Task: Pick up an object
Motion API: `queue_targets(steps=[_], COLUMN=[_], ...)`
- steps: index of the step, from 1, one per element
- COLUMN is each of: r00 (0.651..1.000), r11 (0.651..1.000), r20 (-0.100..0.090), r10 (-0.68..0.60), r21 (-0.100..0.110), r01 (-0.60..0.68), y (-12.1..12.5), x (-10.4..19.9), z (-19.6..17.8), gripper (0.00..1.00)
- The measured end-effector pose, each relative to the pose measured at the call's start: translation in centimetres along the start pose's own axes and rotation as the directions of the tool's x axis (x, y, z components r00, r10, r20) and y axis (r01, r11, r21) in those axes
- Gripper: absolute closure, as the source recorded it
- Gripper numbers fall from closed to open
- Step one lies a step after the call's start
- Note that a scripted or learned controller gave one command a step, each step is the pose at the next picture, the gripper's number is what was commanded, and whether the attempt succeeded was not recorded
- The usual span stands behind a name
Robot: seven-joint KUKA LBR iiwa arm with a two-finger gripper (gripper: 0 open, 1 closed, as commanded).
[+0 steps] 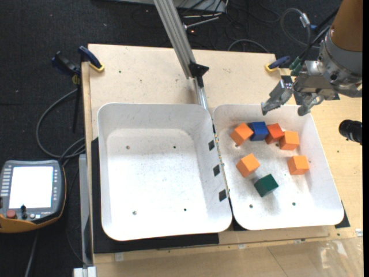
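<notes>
1. Where the arm (346,33) reaches in from the right, its gripper (286,104) hangs over the far rim of the right bin (323,201), fingers spread apart with nothing between them.
2. One finger (272,104) points down-left past the bin's far edge; the other finger (305,105) sits to its right, near the same rim.
3. Seven blocks lie in the right bin, all apart from the gripper.
4. A row sits just below the gripper: an orange block (242,133), a blue block (259,131) touching it, a red-orange block (274,133) beside the blue one, and another orange block (289,140) at the row's right end.
5. Nearer the camera, an orange block (248,164) lies alone towards the bin's left side, and an orange block (298,164) lies towards its right.
6. A dark green block (266,184) rests just below the left of those two.
7. The left bin (115,131) stands beside the right one, their rims meeting in the middle.
8. Both bins rest on a pale bench (144,74), and a handheld control pendant (31,195) lies off the bench at the far left.
</notes>
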State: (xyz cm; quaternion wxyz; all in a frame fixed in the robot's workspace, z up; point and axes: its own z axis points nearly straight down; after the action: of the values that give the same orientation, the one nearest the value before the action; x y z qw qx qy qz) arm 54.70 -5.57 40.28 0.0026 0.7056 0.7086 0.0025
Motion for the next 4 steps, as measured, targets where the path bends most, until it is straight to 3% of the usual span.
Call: queue_targets(steps=[1, 2, 3, 4], r00=[1.0, 1.0, 1.0, 1.0], r11=[1.0, 1.0, 1.0, 1.0], r20=[0.001, -0.001, 0.0, -0.004], r10=[0.0, 0.005, 0.006, -0.006], r21=[0.012, 0.016, 0.007, 0.012], r01=[0.0, -0.005, -0.006, 0.006], y=[7.7, 5.4, 5.6, -0.7], x=[0.0, 2.0, 1.9, 10.8], z=[7.4, 21.3, 20.8, 20.8], gripper=[0.0, 0.0, 0.0, 0.0])
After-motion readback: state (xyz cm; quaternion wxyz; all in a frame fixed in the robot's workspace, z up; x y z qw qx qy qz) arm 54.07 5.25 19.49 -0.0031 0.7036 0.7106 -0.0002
